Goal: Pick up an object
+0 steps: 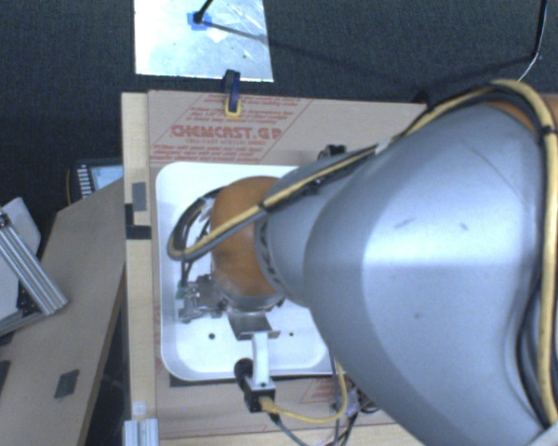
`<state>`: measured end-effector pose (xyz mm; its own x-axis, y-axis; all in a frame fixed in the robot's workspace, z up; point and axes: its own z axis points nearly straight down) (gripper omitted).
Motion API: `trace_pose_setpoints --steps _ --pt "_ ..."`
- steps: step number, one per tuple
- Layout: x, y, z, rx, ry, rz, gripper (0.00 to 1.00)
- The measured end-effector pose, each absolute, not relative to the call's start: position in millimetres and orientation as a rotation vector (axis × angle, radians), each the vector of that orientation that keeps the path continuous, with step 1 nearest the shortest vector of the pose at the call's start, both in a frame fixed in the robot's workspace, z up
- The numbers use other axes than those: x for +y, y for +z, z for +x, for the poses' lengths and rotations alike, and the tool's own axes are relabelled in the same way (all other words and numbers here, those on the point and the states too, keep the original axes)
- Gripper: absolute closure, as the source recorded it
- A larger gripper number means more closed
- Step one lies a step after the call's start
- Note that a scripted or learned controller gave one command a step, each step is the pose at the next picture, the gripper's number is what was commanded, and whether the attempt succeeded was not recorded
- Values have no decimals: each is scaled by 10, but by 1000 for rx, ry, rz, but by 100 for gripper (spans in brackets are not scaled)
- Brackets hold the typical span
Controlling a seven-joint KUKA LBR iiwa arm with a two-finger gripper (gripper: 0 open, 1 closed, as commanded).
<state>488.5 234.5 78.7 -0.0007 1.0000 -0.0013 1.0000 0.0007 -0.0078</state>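
My grey arm (428, 258) fills the right and middle of the camera view and reaches down into the left white bin (172, 203). Its orange wrist band (237, 240) sits low over the bin's middle. The gripper (203, 297) points down at the bin floor under the wrist, mostly covered by the arm. A white and black fitting (257, 365) with a yellow cable hangs from the wrist over the bin's near rim. Whatever lies beneath the wrist is hidden, and I see no object held.
The bin rests on a brown cardboard sheet (232, 124) with red lettering, clipped at its far edge by a blue and yellow clamp (231, 94). A shiny metal sheet (203, 26) lies beyond. An aluminium rail (19, 263) leans at the left.
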Motion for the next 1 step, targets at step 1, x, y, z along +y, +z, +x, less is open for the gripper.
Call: trace_pose_setpoints --steps 1 --pt "2340 841 4865 -2220 0 -2221 0"
